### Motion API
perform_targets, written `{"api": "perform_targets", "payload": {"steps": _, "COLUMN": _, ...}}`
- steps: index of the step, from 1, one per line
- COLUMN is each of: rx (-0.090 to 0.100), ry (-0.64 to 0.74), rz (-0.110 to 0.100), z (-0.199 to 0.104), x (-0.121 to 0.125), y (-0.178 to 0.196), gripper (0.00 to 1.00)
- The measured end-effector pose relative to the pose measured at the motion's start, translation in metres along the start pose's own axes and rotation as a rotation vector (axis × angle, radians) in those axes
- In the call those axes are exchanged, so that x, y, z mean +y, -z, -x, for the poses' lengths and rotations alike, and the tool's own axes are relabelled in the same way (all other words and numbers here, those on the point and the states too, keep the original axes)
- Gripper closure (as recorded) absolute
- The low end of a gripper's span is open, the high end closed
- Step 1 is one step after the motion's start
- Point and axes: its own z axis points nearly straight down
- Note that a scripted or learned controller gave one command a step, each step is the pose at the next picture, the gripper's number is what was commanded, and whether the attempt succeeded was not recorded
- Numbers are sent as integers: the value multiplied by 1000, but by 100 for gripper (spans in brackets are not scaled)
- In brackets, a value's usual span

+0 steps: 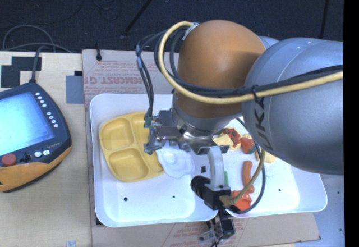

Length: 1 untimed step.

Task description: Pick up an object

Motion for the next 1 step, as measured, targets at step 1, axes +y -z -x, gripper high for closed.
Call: {"api": "perform_targets", "payload": {"steps": 1, "rx": 5, "ry": -1, "rz": 14, "z": -41, "x": 0, "y": 160, "gripper": 100}}
